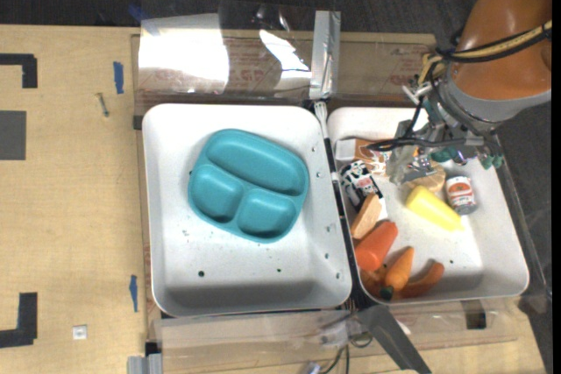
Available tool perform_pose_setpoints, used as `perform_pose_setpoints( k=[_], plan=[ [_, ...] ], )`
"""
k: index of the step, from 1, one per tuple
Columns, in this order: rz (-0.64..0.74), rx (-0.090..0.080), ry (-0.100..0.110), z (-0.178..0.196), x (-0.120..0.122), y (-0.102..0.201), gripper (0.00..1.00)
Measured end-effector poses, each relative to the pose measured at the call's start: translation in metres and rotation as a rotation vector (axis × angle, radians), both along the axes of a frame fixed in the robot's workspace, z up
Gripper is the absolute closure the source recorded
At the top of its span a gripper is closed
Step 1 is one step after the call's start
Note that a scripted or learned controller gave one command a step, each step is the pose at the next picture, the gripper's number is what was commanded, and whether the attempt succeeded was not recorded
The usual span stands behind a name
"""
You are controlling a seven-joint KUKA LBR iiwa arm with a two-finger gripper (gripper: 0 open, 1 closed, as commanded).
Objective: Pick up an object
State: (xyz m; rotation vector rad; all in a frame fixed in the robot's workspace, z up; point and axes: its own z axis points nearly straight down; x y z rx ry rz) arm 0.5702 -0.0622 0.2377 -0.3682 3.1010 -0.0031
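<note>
The arm (504,39) reaches in from the right and hangs over the right bin (504,263). Its gripper (410,160) sits low near the top of that bin, just above a yellow block (432,208). I cannot tell if the gripper has let go or is squeezing. Nothing can be seen held in it.

The things to pick are all in the right bin. The yellow block lies close under the gripper. A small can (460,193) sits just beside it. An orange carrot (377,243) and 2 more orange toys (412,271) lie near the bottom. A tan wedge (368,213) and a small black and white thing (358,179) sit by the left wall.

To do this step well, I think the gripper should go for the yellow block. It is nearest and has bare space below it. Come straight down and keep off the can.

The left bin (166,188) holds a teal tray (248,184) with 3 parts. Both bins rest on a tan bench (66,215). A shiny clear sheet (228,52) lies behind them. The floor beyond is dark.
</note>
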Motion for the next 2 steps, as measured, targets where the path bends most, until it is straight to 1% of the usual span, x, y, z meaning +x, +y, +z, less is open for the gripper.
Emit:
perform_pose_setpoints(
  k=[1,2],
  plan=[
    [0.033,0.0,0.011,-0.003,0.077,-0.019,1.0],
    [0.398,-0.004,0.015,-0.03,0.049,-0.099,1.0]
  ],
)
